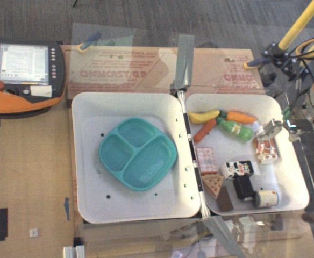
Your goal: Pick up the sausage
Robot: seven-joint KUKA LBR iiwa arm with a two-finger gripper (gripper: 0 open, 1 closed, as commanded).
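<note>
The sausage (204, 130) is a short reddish-brown stick lying at a slant in the right bin (297, 171), close to its left wall and just below the banana (204, 115). My gripper (270, 128) hangs over the right side of that bin, far right of the sausage and just above a red and white packet (267, 150). Nothing shows in the gripper.
A carrot (241, 117) and a green bottle (236, 129) lie right of the sausage. Below it sit a pink wafer (206, 157), a pizza slice (212, 184), a milk carton (237, 169), a black box (243, 187) and a can (266, 198). The left bin (87, 144) holds a teal divided plate (138, 153).
</note>
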